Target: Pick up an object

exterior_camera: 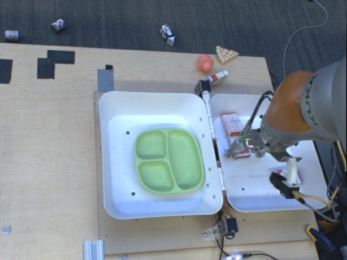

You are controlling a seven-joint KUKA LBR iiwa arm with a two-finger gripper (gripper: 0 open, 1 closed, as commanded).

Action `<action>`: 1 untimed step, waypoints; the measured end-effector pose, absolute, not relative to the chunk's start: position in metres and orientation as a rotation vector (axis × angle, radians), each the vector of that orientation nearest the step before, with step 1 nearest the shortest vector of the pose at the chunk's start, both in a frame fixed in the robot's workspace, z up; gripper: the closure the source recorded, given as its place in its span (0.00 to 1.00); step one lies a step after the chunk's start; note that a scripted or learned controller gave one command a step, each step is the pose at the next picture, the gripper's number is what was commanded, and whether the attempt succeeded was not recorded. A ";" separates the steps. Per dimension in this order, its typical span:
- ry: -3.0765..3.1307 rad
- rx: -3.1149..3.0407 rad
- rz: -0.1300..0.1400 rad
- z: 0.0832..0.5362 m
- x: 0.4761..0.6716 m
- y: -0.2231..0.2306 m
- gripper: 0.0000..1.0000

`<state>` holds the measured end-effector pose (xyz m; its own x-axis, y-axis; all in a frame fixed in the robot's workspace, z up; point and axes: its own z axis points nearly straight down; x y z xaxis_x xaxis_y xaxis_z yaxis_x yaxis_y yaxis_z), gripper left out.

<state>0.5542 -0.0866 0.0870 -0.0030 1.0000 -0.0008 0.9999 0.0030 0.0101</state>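
Looking down on the bench, you find the gripper (242,145) low in the right bin (260,199), over a red-and-white packet (233,128) near its left wall. Whether it grips, I cannot tell. Green tray (169,160) fills the left bin (116,145). Nothing lifted yet; pick pending.

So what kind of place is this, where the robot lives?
Probably a robot test lab. A grey and orange arm reaches over two white bins on a wooden bench, cables trail around, and small objects lie scattered on the carpet.
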 end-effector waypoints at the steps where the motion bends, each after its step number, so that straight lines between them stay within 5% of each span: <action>1: 2.216 2.210 0.015 0.098 0.556 -0.086 1.00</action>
